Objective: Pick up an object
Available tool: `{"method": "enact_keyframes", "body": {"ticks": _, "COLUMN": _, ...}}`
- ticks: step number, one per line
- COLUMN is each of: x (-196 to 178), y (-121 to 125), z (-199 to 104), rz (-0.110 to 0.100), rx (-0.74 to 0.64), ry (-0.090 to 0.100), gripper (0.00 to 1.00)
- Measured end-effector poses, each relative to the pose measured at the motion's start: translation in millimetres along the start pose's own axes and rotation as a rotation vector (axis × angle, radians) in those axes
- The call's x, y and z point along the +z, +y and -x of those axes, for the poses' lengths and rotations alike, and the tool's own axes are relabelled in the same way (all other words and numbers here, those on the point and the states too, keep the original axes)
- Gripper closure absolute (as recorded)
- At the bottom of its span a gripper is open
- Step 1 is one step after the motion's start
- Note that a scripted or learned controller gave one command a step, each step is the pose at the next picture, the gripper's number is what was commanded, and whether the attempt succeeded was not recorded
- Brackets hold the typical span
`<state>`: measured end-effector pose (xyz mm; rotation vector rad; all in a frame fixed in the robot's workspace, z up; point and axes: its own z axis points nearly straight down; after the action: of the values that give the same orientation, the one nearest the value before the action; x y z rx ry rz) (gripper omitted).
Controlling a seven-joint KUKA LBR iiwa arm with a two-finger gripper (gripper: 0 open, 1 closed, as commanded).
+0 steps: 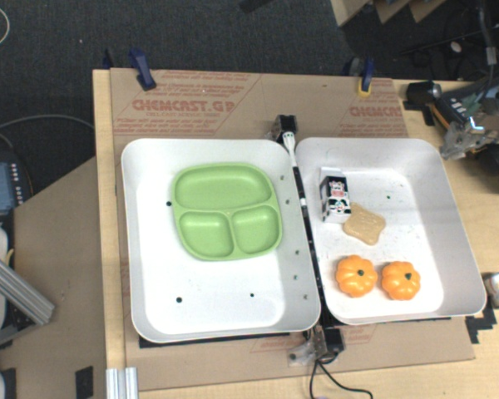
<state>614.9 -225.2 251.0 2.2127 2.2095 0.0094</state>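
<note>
Claw [470, 127] hung beyond my right bin's [449, 189] far corner, its state untellable; I judged the isolated left pumpkin [355, 275] best approached from straight above.

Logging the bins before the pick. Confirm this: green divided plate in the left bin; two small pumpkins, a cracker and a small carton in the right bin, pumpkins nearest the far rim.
One error: the camera view shows the two pumpkins nearest the near rim of the right bin, not the far rim. The carton, cracker and the green plate in the left bin are as stated.
</note>
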Motion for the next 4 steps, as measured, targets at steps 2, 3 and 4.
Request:
{"method": "enact_keyframes", "body": {"ticks": 2, "x": -60, "y": -132, "z": -108, "rz": -0.022, "rx": -0.007, "ry": 0.010, "gripper": 1.00}}
{"method": "enact_keyframes", "body": {"ticks": 3, "x": 125, "y": -141, "z": -68, "rz": -0.029, "rx": 0.003, "ry": 0.009, "gripper": 1.00}}
{"method": "enact_keyframes", "body": {"ticks": 4, "x": 51, "y": -135, "z": -160, "rz": -0.007, "rx": -0.012, "ry": 0.009, "gripper": 1.00}}
